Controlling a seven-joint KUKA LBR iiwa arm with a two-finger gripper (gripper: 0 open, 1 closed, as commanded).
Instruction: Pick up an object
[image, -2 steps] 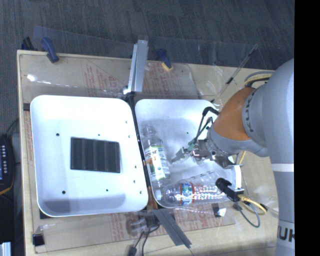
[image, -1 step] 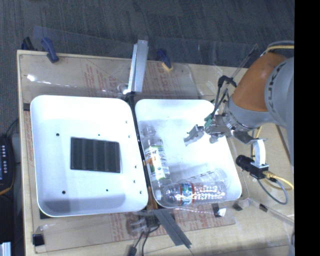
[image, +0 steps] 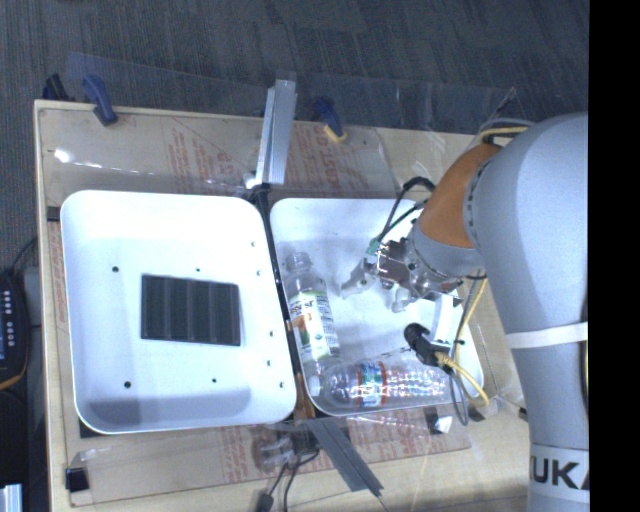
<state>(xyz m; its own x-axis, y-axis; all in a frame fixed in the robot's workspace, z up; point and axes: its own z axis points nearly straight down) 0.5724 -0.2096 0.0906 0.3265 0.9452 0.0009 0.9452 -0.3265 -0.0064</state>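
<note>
Two clear plastic bottles lie in the right bin, which serves as landmark. The nearer one, ribbed and red-labelled, rests sideways along that bin's near wall; the other, with a white and green label, lies lengthwise along its left wall. Above the bin's middle hangs the metal gripper, touching neither bottle; how its fingers stand I cannot tell. Left of the bin sits a smooth white bin holding a dark ribbed rectangle. Both rest on the pale desk.
</note>
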